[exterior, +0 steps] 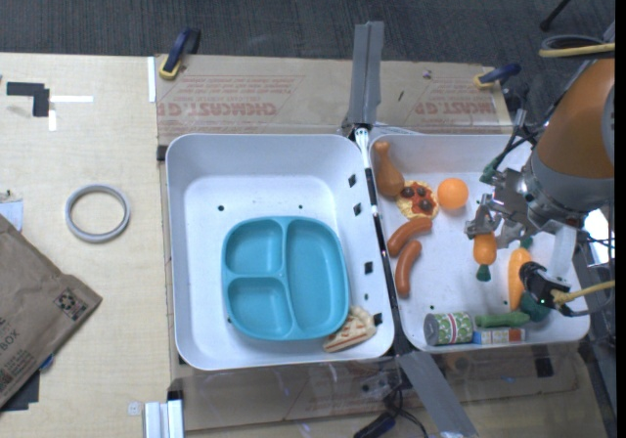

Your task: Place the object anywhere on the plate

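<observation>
While my gripper [492, 221] hovers over the right bin [460, 304], beside a small carrot [484, 252], whether it is clenched I cannot tell. Well left of that carrot, the blue plate [286, 278] waits bare, apparently the drop target.

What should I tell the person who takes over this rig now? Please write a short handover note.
Gripper: low in the right bin, over the toy food; finger state unclear.
Plate: blue, three sections, in the left bin, nothing on it. A sandwich lies beside its near corner.
Right bin holds carrot, orange, two sausages, can.
Done: nothing on the plate yet.
Left: grasp one object, carry it over, set it on the plate.
</observation>
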Available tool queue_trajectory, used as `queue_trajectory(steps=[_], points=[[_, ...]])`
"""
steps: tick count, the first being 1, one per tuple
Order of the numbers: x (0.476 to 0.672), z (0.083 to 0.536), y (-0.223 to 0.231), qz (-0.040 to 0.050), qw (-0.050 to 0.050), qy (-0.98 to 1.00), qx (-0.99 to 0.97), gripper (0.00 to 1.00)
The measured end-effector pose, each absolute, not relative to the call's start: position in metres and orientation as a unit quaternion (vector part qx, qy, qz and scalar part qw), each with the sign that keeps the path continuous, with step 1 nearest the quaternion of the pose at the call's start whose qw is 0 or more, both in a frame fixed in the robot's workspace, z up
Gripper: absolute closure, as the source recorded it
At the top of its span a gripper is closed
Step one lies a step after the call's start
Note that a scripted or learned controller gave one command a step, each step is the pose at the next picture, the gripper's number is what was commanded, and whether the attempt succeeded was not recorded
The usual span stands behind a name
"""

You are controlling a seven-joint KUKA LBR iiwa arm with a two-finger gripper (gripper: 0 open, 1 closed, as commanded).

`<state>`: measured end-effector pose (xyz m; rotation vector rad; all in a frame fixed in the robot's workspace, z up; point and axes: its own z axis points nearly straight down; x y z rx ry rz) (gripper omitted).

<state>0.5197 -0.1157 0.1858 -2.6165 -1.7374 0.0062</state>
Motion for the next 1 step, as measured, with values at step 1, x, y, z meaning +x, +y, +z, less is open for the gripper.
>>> queue_trajectory(steps=[1], points=[[0.4962, 0.1905, -0.0406, 0.0017, 0.001, -0.663, -0.749, 1.00]])
